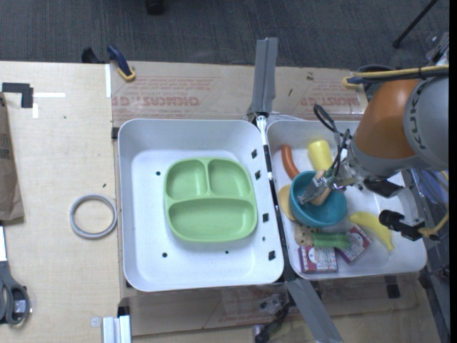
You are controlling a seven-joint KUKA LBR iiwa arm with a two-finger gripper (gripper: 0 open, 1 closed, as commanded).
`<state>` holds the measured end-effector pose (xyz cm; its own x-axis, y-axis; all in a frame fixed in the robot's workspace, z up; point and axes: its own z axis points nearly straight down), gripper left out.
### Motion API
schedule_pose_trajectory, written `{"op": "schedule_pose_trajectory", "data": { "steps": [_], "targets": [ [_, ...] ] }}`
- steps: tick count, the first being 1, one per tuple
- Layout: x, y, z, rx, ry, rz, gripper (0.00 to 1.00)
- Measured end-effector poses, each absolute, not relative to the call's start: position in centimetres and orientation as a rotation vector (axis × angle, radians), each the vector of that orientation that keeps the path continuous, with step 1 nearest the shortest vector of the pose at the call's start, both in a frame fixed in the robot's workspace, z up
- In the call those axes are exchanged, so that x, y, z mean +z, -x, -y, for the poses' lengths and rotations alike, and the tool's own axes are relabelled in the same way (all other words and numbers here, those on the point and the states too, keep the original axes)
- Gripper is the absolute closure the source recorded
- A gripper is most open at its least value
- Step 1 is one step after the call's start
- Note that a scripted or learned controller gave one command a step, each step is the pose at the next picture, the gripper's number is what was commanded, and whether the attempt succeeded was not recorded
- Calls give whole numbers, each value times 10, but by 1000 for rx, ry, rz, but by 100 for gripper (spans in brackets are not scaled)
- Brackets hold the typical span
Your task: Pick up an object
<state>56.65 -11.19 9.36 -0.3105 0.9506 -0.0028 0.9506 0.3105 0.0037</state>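
The right bin (410,263) holds a heap of small things. A blue bowl (330,209) lies in its middle. Around the bowl are an orange sausage-shaped piece (288,160), a yellow cup-like piece (319,152), a yellow banana (374,227), a green stick (330,240) and a red-edged packet (318,259). My gripper (319,189) reaches down from the right, and its tip sits inside the blue bowl near the left rim. The arm's grey wrist and orange band hide the bin's far right part.
The left bin (139,213) carries a green divided plate (211,200). On the bench to the left lie a grey ring (93,215), scissors (13,300) and a brown paper bag (7,163). A blue clamp (121,63) sits at the back. A grey upright post (265,73) stands between the bins.
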Motion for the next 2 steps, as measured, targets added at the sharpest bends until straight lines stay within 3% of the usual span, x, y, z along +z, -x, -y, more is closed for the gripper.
{"op": "schedule_pose_trajectory", "data": {
  "steps": [1,2],
  "targets": [
    [92,-654,120,-13,-1836,-2565,0],
    [192,-612,90,-2,-2067,-2364,0]
  ]
}}
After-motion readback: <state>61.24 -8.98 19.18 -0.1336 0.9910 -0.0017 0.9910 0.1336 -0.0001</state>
